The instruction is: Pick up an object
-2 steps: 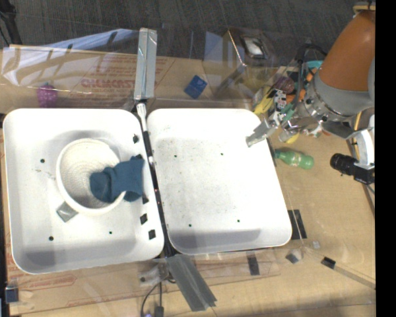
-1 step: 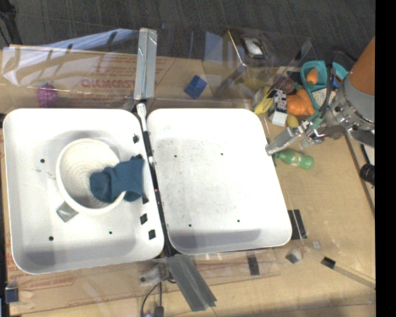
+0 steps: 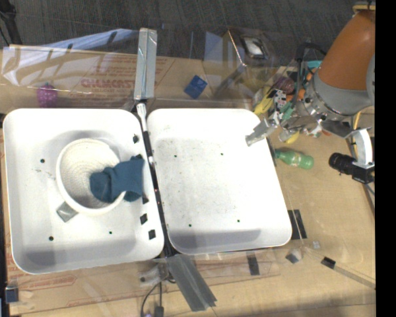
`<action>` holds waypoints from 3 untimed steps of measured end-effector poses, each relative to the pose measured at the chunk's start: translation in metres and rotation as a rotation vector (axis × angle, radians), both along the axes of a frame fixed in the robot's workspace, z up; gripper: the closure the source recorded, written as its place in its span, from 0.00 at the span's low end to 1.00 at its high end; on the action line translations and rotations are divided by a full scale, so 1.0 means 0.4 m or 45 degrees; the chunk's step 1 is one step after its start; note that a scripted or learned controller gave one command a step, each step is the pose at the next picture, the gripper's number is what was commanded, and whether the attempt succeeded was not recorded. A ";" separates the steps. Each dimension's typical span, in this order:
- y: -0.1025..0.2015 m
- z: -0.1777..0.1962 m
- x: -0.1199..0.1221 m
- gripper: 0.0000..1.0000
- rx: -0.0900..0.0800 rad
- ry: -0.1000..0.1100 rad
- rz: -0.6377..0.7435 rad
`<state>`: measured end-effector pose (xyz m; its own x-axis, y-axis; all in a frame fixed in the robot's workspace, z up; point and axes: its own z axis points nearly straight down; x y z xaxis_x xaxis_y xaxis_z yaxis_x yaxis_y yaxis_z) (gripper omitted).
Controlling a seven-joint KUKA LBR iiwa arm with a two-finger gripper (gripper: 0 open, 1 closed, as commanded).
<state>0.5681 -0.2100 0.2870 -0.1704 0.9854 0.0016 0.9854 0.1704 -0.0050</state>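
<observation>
In the left bin (image 3: 26,243) a white bowl (image 3: 82,167) lies tipped on its side. A dark blue cloth (image 3: 121,180) spills out of its mouth toward the wall between the bins. A small grey piece (image 3: 66,212) pokes out from under the bowl's lower left. My gripper (image 3: 257,136) hangs over the far right corner of the right bin (image 3: 211,240), well away from the bowl and the cloth. The grey wrist and orange band (image 3: 348,48) rise behind it at the upper right. Nothing shows in the gripper.
Outside the bins, a green bottle (image 3: 294,158) lies on the bench just right of the right bin. A blue block (image 3: 196,86) and a purple object (image 3: 46,96) sit behind the bins. Cables and clutter (image 3: 284,98) crowd around the wrist.
</observation>
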 end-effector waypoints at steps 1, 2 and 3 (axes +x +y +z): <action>0.002 0.044 -0.063 0.00 0.001 -0.001 0.130; -0.001 0.029 0.026 0.00 -0.002 -0.005 0.136; -0.003 0.102 -0.029 0.00 -0.003 -0.006 -0.051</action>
